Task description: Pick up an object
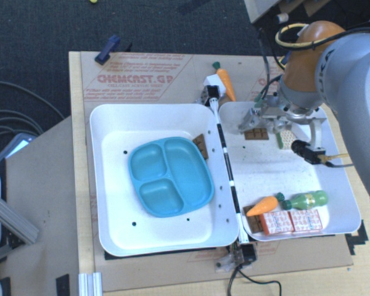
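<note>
Two shallow white plastic bins side by side: left bin (108,227) with one blue three-compartment plastic tray (170,176) and a brown block (201,145) at its right wall; right bin (342,217) with one toy carrot (261,206), one green bottle (305,199), two red-and-white cartons (293,222) along the near wall. Gripper (263,127) low over the far end, above a brown chocolate-bar piece (256,134); finger state impossible to tell. Second orange carrot (225,84) outside, on the bench.

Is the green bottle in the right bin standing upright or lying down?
Lying down. The green bottle rests on its side along the right bin floor, beside the carrot and above the red cartons.
</note>
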Robot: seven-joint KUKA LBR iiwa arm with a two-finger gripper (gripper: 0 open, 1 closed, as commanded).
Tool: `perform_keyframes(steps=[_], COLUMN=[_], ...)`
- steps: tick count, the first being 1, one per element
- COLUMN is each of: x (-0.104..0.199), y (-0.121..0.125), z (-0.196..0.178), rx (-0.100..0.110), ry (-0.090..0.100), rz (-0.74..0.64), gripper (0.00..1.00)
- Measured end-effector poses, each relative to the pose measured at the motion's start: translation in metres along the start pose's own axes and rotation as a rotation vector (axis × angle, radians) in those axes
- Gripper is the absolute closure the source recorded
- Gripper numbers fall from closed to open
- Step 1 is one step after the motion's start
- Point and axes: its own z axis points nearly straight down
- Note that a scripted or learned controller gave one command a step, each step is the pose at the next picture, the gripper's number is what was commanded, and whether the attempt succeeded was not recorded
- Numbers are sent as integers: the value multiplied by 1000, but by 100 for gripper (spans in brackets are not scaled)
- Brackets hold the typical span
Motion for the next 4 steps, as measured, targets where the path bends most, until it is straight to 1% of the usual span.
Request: perform_keyframes(steps=[1,2,3,4], x=[8,8,-27,-98], y=[0,2,-72,-67], z=[0,-13,1,-107], rx=[1,-4,2,-3], ry=[0,0,0,-2], rz=[0,0,2,2], gripper=[0,100,100,100])
